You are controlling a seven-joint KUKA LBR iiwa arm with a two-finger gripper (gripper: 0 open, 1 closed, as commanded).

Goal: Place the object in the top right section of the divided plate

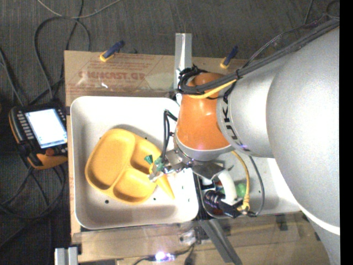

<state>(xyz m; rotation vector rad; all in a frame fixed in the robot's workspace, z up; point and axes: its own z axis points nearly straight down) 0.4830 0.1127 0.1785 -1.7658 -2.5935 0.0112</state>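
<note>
A yellow divided plate [113, 164] lies tilted in the left white bin [83, 115], with one large section at the upper left and smaller sections toward the lower right. My gripper [160, 170] hangs over the plate's right rim, below the orange band of the arm [199, 123]. It is shut on a toy carrot [166, 185]. The carrot's green top [149, 160] points toward the plate, and its orange tip points down-right over the bin floor. The arm hides the bin's right wall.
The right bin [265, 173] is mostly hidden by the arm; several small items, one of them green [240, 190], lie at its lower left. A handheld screen [43, 128] sits left of the bench. Two clamps [112, 49] grip the cardboard at the back.
</note>
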